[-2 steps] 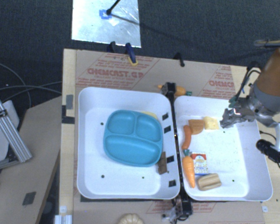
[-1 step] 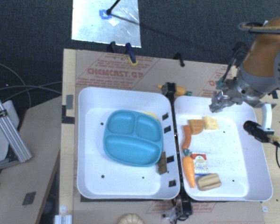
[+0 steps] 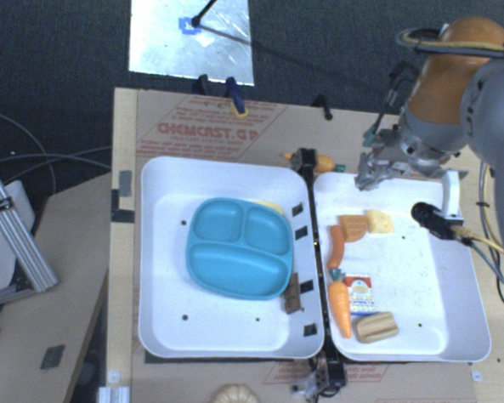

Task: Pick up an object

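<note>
At the near edge of the right bin lie a tan bread roll and an orange carrot, its long axis running near to far. Further back sit a tan slice and a yellow cheese cube. The gripper hangs above the bin's far rim, just beyond the cheese; whether it is parted or closed I cannot tell.

Dark blue-grey carpet floor surrounds the bench. A reflective silver sheet lies on it beyond the bench. Light wooden side surface at left, aluminium framing above it
</note>
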